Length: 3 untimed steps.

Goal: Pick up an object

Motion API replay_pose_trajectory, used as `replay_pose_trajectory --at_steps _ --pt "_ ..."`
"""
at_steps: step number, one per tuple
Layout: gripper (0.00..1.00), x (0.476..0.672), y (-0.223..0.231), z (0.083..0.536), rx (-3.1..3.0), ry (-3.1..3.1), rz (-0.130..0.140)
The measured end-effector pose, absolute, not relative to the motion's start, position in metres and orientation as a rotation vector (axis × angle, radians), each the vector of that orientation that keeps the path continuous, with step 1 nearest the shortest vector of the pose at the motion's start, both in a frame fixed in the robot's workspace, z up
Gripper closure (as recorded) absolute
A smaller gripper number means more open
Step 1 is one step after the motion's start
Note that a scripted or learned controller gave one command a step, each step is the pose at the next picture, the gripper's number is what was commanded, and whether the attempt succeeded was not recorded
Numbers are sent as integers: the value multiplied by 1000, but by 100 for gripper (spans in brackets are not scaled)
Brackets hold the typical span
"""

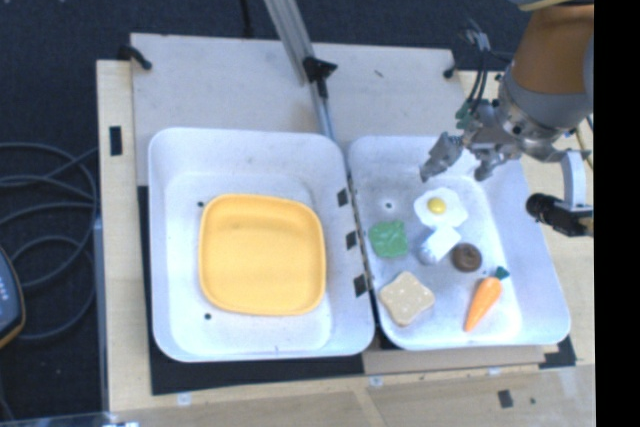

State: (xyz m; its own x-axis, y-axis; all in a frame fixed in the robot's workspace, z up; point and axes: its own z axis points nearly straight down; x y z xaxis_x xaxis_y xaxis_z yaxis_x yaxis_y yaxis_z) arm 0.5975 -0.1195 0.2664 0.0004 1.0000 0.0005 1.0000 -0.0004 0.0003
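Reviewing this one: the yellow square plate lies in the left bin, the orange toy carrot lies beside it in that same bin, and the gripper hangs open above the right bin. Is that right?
Not quite. The camera view shows the orange toy carrot in the right white bin, near its front corner. The yellow square plate does lie in the left white bin, and the gripper does hang open above the right bin.

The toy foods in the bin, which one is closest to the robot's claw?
The fried egg, white with a yellow yolk. It lies just below the gripper, at the top of the group in the right bin; the carrot and bread lie farther down.
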Motion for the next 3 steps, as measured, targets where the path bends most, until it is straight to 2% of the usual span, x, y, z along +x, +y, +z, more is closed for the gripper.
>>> replay_pose_trajectory --at_steps 3 --pt "0 604 -138 105 -2221 -2218 5"
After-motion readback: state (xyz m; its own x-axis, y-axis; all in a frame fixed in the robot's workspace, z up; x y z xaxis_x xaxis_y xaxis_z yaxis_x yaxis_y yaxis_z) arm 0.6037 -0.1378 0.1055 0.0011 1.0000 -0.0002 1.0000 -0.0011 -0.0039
